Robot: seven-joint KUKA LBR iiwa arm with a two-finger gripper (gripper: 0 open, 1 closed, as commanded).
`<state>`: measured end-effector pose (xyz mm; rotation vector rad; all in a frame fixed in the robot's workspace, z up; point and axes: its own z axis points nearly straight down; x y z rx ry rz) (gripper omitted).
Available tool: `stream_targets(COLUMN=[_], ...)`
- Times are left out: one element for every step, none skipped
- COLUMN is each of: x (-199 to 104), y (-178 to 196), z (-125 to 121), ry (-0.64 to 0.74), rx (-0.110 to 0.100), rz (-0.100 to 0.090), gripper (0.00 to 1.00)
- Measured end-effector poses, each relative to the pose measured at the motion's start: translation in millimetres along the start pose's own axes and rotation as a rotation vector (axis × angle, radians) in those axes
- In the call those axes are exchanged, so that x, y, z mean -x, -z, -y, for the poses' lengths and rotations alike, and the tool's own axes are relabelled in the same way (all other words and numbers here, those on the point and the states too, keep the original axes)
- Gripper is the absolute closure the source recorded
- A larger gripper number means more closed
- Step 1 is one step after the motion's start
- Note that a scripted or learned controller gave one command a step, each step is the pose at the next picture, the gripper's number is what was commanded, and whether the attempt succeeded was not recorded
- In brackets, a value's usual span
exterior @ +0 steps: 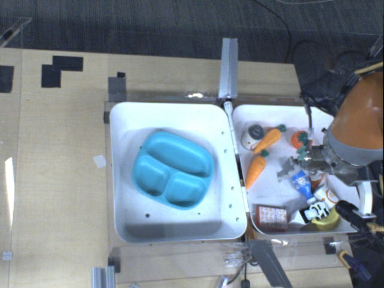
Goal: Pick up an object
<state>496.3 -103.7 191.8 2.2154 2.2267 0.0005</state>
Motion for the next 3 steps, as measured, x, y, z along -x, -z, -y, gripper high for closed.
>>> stream_targets(x=[48, 46, 23], y=[-103, -91, 23], z=[-35, -37, -14], ry=[0.1, 0.103, 0.004], rx=[0.009, 0.014, 0.003], rz=[0.001, -0.001, 0.001], gripper=[0.0, 1.0, 1.0])
